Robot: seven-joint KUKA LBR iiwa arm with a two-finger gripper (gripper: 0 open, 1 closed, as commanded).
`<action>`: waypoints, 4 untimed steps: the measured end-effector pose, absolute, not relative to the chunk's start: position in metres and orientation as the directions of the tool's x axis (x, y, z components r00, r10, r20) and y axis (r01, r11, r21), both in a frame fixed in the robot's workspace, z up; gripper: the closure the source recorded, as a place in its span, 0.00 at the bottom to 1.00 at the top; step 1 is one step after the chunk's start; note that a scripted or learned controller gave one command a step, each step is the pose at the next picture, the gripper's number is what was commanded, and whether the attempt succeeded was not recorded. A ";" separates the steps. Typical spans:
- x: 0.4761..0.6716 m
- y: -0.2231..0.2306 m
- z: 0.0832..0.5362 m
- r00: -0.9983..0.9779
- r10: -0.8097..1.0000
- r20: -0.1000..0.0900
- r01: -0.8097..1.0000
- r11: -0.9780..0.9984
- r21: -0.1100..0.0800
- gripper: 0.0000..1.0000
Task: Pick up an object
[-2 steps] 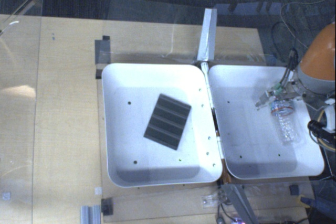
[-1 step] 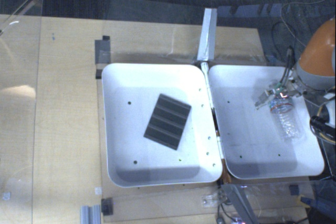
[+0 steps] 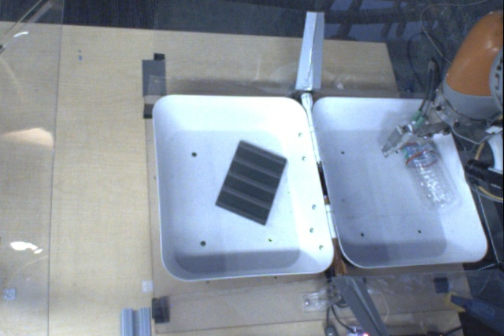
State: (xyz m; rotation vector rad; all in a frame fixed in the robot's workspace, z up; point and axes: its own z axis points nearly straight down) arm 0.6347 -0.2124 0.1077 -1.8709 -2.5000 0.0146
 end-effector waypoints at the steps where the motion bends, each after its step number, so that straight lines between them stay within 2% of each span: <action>1: 0.663 -0.212 0.102 -0.529 0.848 -0.009 0.849 0.529 0.000 0.00; 2: 0.620 -0.205 0.088 -0.598 0.802 -0.008 0.802 0.598 0.008 0.00; 3: 0.651 -0.205 0.090 -0.483 0.876 -0.008 0.876 0.483 0.009 0.00; 4: 0.592 -0.205 0.089 -0.489 0.872 -0.007 0.872 0.489 0.008 0.00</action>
